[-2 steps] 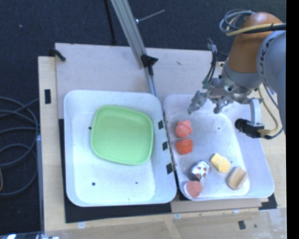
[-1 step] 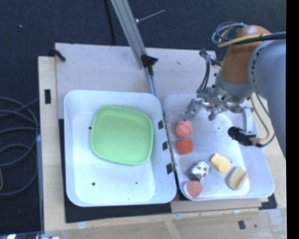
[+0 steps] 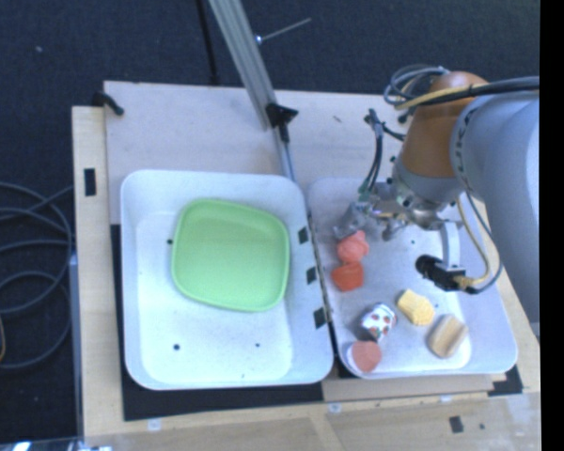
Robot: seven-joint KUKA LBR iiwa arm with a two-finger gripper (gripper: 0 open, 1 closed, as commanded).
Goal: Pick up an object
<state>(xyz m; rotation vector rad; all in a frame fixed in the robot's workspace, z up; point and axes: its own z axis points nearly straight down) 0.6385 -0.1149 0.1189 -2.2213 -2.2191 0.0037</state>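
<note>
The gripper (image 3: pixel 359 222) hangs low at the right bin's (image 3: pixel 493 332) far left, I cannot tell its state, just above the small salmon lump (image 3: pixel 352 248), which looks light and soft, best pinched across its middle.

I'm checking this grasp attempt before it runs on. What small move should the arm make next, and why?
Probably a short drop straight down. The gripper hangs over the right bin, just up and right of the upper red piece, with nothing seen between its fingers. That piece is the nearest thing to pick.
</note>
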